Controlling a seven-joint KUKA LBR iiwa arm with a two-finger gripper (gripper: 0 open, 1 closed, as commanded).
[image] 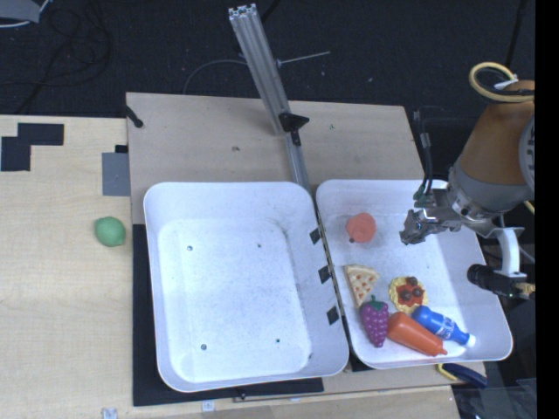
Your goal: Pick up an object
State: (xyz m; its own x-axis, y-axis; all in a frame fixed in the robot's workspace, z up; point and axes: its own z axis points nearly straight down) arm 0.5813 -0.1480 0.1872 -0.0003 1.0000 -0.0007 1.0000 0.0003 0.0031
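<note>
The jaws (417, 228) hang low over the right bin (489, 339), toward its far right part, at the end of the grey arm (489, 160) that reaches in from the right. They are a dark, tangled shape from this angle, and I cannot tell how far apart they stand; nothing can be made out between them, so it seems they have hold of nothing.

Just to their left, apart from them, lies a red ball (361, 227) on the bin floor. It is the nearest thing and probably the likeliest target. Nearer the camera sit the other candidates in a cluster: a pizza slice (360, 280), a bunch of purple grapes (375, 319), a small round red and yellow toy (407, 292), a carrot (416, 335) and a blue bottle (442, 326), several of them touching or close to it.

The step in hand looks like the approach: the jaws are down near the bin but not yet over any object. The next move calls for a shift left to centre on the ball, then a descent and a close around it; being round, it may roll away.

The left bin (166, 203) stands beside on the worktop (52, 260), where a green ball (110, 231) lies well apart
</note>
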